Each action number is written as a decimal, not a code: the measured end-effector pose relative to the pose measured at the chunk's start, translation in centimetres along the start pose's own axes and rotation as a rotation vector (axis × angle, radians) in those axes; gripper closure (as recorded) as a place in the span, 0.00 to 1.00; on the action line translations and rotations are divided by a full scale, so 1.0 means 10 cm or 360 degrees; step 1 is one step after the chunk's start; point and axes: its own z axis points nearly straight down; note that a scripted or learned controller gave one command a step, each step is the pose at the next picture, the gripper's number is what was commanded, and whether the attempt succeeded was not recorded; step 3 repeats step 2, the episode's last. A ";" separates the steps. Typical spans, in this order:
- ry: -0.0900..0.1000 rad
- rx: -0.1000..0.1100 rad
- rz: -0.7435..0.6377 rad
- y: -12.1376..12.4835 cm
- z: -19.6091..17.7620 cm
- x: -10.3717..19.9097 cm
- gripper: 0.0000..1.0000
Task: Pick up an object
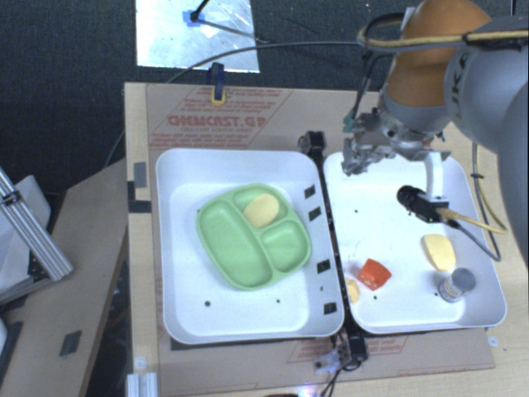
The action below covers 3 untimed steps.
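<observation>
My gripper (356, 163) hangs over the far left corner of the right bin (388, 321), above bare white floor. Nearer the front of that bin lie a red piece (374, 273) and, beside it at the left wall, a small tan piece (353, 290). A pale yellow wedge (439, 251) and a short grey metal cylinder (456, 284) sit at the bin's right side. The left bin (186, 304) bears a green divided plate (240, 255), and a yellow lump (262, 210) rests in its far compartment. Nothing is seen held by the gripper.
The bins rest on a cardboard sheet (223, 118) with a blue and yellow clamp (216, 82) at its far edge. A shiny foil sheet (194, 23) lies beyond it. An aluminium rail (33, 230) stands at the left.
</observation>
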 end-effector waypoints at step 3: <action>-0.0001 0.0000 0.0001 0.07 0.08 1.04 1.00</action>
